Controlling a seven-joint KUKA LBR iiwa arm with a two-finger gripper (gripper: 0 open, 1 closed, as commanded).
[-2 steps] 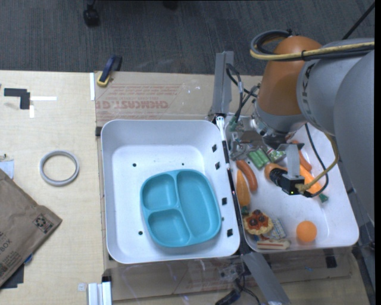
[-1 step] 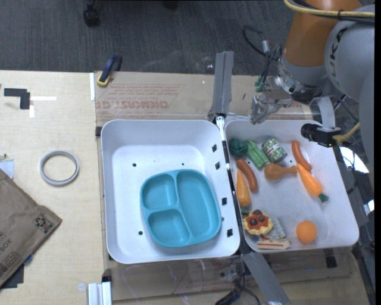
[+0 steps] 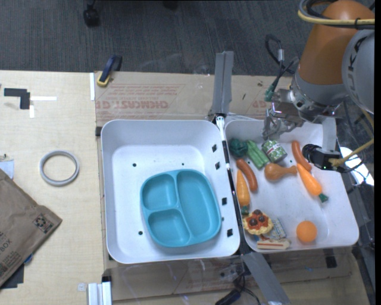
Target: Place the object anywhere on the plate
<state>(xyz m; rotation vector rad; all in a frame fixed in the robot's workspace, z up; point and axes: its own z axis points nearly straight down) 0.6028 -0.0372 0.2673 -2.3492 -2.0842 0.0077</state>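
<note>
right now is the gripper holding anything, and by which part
Cannot be told. The gripper hangs over the right bin, just above a small can, but the view doesn't settle a grip.

Robot lab or workshop. Big grey and orange robot arm [image 3: 333, 53] over plain wood bench [image 3: 47, 119]. Two white bins [image 3: 113, 179] sit side by side on flat cardboard [image 3: 161, 98]. Tape roll [image 3: 59, 167] at left. Toy food [image 3: 286, 173] in right bin. Dark carpet floor [image 3: 149, 30] at far side, chair wheel [image 3: 91, 15] there.
</note>
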